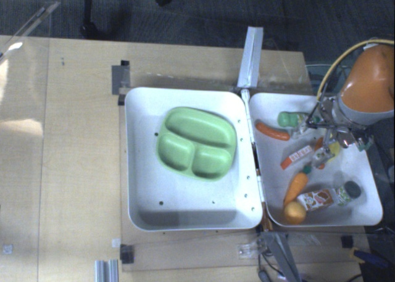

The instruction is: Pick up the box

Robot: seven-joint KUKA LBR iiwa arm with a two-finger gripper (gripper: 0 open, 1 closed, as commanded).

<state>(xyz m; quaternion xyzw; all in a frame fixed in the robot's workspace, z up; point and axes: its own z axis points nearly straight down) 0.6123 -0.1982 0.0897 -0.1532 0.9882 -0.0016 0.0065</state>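
the arm (369, 86) is reaching in from the right and hanging over the right bin (364, 213), its wrist low among the clutter near the bin's upper right. the jaws are sitting somewhere around the gripper (330, 139), but wires and small parts are crowding that spot, so i cannot tell whether they are wide or narrow, and nothing is showing clearly between them.

the box (297, 155), a small red and white carton lying flat and slanted, is resting on the bin floor just left of the gripper, apparently untouched and not lifted. around it a sausage (272, 130) is lying above, a carrot (296, 186) below, a bottle (324, 198) along the bottom wall with a lemon (295, 212) at its left end, and a green can (290, 118) near the top wall.

the left bin (142, 151) is carrying a green tray (196, 142), well apart from the action.

judging by this, the pick is not yet done: the approach looks close, while the closing on the box and the lift are both left.
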